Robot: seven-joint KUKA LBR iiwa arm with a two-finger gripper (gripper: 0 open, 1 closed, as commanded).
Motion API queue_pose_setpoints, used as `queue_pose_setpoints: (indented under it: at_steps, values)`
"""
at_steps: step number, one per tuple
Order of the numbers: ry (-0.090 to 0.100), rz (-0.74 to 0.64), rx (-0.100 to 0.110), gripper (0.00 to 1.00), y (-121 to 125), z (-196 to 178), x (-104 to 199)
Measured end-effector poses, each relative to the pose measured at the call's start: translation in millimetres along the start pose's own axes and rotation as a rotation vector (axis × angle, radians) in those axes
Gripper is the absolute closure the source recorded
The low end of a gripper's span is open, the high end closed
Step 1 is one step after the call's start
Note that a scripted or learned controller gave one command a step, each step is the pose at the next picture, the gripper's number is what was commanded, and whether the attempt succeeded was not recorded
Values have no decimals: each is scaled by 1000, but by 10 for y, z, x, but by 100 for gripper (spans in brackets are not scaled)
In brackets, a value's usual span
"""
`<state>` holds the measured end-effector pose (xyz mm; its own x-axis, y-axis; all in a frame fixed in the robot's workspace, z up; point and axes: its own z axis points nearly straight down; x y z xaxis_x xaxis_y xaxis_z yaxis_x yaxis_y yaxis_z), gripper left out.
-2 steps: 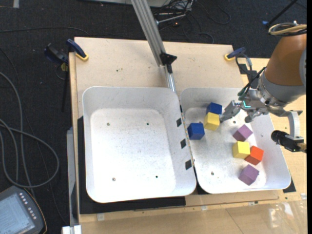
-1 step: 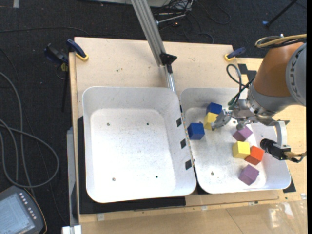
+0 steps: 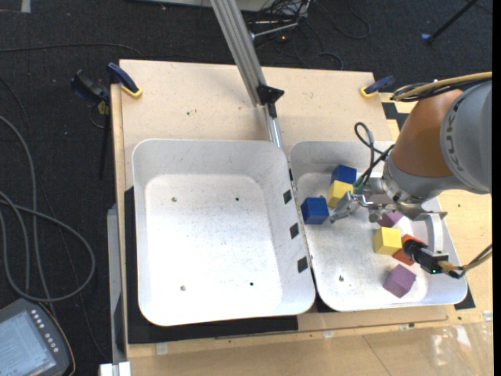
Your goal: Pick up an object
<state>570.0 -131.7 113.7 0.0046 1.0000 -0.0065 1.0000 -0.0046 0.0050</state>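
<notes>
**Claw low among the cubes, nothing seen in its hold**

In the shallow white plastic right bin (image 3: 348,258), a small purple cube (image 3: 400,280), foam by the look of it, sat closest to the near edge, towards the near right corner. Just beyond it lay a matt yellow cube (image 3: 386,240) with a small red block (image 3: 407,251) touching its right side, both under the wrist of the grey arm with the orange band (image 3: 438,143).

Farther in, about midway along the bin, the metal two-finger gripper (image 3: 341,208) hung low, pointing at the left wall. Whether the claw was open or closed could not be told, and no object showed in its hold. A solid blue cube (image 3: 315,209) stood just beside its tip, close to the bin's left wall. A second yellow cube (image 3: 340,192) lay just behind the tip, and a second blue cube (image 3: 344,175) touched that one on the side of the far edge.

The step in hand looked like the approach and seating for a grasp, with the blue cube by the left wall or the yellow one behind it as the likely target. The next move would call for centring on one cube alone, closing firmly, then lifting straight up clear of its neighbours and the wall.
</notes>
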Motion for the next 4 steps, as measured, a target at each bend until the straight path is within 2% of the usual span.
queue_pose_setpoints:
  at_steps: [1,2,4]
  values:
    - [4,-3,6,0,-2,191,-7]
    - [5,-3,3,100,4,81,-7]
    - [5,-6,-1,100,20,-780,-74]
